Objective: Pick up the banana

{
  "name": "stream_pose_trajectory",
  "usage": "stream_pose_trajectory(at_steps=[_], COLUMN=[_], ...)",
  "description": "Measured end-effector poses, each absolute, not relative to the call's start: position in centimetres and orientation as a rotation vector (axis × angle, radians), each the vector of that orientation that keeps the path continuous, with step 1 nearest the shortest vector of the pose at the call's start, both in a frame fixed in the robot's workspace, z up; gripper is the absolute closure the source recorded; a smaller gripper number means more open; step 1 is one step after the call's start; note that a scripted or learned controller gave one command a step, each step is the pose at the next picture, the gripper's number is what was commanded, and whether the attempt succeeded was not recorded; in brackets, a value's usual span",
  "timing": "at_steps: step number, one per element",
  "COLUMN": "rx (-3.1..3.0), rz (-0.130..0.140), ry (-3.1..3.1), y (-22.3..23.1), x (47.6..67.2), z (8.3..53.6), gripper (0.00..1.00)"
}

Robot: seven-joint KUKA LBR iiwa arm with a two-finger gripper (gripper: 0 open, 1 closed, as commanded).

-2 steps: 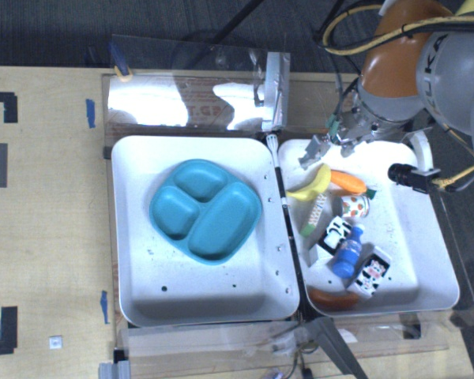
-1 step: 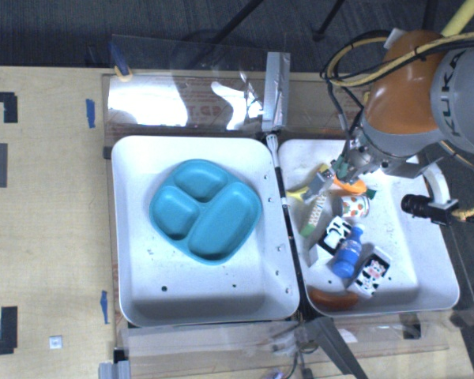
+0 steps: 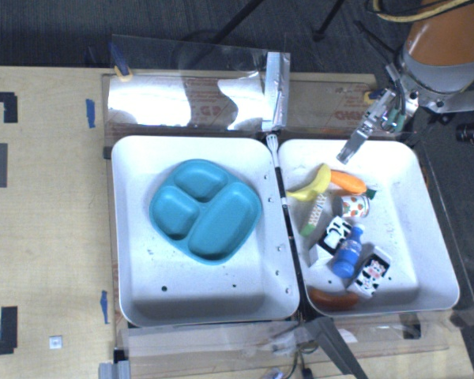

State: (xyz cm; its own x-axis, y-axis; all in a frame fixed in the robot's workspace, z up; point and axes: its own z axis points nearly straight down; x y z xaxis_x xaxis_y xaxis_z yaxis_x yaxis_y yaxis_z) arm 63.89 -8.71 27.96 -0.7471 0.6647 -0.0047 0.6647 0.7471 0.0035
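Banana point(image 3: 314, 184) lies in right bin point(image 3: 426, 212), touching an orange carrot point(image 3: 348, 181); gripper point(image 3: 355, 144) hangs above the bin's far edge, holding nothing, finger spread indeterminable; left bin point(image 3: 134, 212) contains blue divided plate point(image 3: 205, 209).

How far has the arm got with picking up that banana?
Nothing looks done yet. The banana lies in the right bin, against the carrot and near the other toys. In hand: the gripper hangs above the bin's far edge, just up and right of the banana, with nothing between its fingers. Left to do: come down over the banana, close on it, and lift it.
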Motion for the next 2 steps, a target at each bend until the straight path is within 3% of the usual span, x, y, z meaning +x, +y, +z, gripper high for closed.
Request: stream_pose_trajectory(at_steps=[1, 2], rx=[1.203, 1.510], rz=[0.001, 0.002], ry=[2.902, 2.751], y=[-4.1, -7.4], x=[62.3, 63.0], z=[18.4, 18.9], gripper=[0.00, 0.00])
